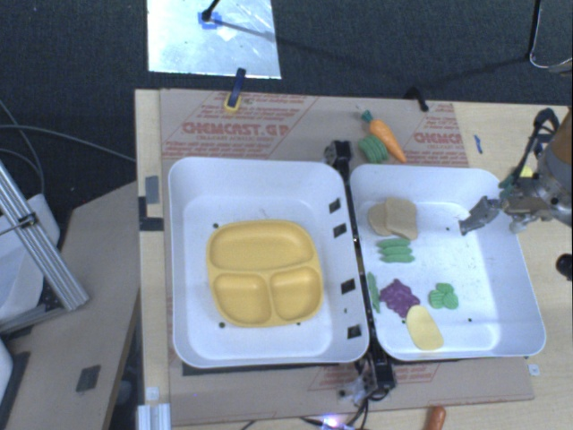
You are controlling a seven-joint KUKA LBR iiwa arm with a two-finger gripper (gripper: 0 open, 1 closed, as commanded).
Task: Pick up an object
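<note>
Yellow tray sits in the left bin. Right bin has grapes, a pea pod, and a lemon. Gripper hovers over the upper right; can't tell its jaw state.

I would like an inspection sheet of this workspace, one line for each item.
Surface: a bench covered with printed cardboard bears a left bin and a right bin, side by side.
Job's things: the right bin holds tan slices, a green pod, purple grapes, a small green piece and a yellow piece.
Clutter: a yellow divided plate lies in the left bin; a toy carrot lies on the cardboard behind the bins.
Gripper: the gripper is over the right bin's right part, with nothing seen in it.
Cables: thin cables run at the left.
Surroundings: dark carpet with a shiny sheet.
</note>
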